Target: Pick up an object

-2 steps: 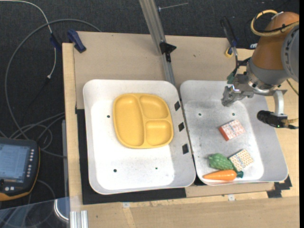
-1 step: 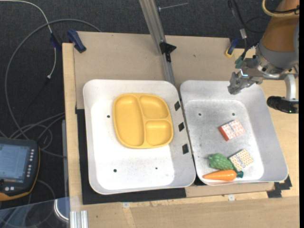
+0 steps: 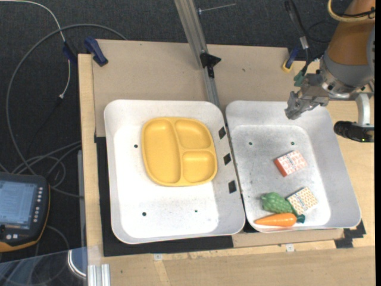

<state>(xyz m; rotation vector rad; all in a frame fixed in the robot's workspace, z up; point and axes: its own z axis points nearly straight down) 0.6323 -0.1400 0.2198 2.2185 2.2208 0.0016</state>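
Note:
The right bin (image 3: 262, 118) holds a small red-and-white box (image 3: 290, 163), a tan checkered box (image 3: 303, 200), a green knobbly toy vegetable (image 3: 275, 203) and an orange carrot (image 3: 275, 220) along its near edge. My gripper (image 3: 294, 110) hangs over the bin's far right corner, well above and behind the red box. Nothing shows between its fingers. The arm with its orange band (image 3: 351, 37) comes in from the upper right.
The left bin (image 3: 122, 177) carries a yellow three-compartment tray (image 3: 178, 151). A metal post (image 3: 193, 25) rises behind the gap between the bins. Blue clamps (image 3: 95, 51) sit at the bench's far corners. A tablet pendant (image 3: 21, 207) lies at the left.

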